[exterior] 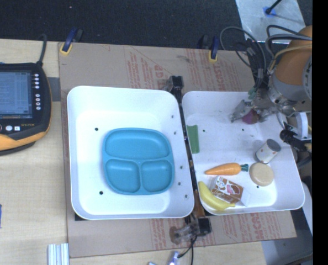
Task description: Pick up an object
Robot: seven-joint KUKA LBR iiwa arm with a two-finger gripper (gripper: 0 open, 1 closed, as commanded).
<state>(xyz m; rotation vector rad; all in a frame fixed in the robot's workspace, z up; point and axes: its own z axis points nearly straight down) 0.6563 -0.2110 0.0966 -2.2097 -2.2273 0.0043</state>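
Note:
My gripper [251, 112] is low over the far part of the right bin [219, 115], reaching in from the right. Its fingers [238, 114] stand spread apart, so it looks open. A small purple object [252, 116] lies on the bin floor between them, partly hidden by the wrist. Nearer in the same bin lie an orange carrot [226, 169], a yellow banana [210, 199], a brown snack packet [230, 190], a beige round disc [262, 174] and a small grey cylinder [268, 150].
The left bin [84, 148] holds a blue divided plate [137, 160]. A green strip [192, 138] lies along the right bin's left wall. A control pendant [12, 106] sits on the bench at far left. Cables hang behind the arm.

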